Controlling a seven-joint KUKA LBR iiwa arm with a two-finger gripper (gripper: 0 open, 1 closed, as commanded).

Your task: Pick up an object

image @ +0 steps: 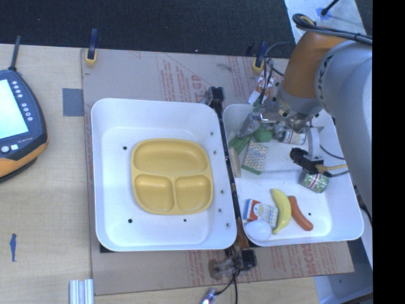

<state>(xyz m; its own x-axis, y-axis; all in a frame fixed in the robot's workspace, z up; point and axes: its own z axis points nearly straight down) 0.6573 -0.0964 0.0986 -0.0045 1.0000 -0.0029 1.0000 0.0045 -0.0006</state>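
The desk (57, 220) is light wood. A brown cardboard sheet (171, 75) lies on it, and two white bins stand side by side on the sheet: the left bin (101, 170) and the right bin (342, 223). A teach pendant (19, 122) rests at the desk's left edge.

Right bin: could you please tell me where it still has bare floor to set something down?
In the right bin, bare floor lies between the green-patterned packet and the small can, above the banana. The top corner under the gripper is crowded. The left bin has bare floor around the yellow divided tray.
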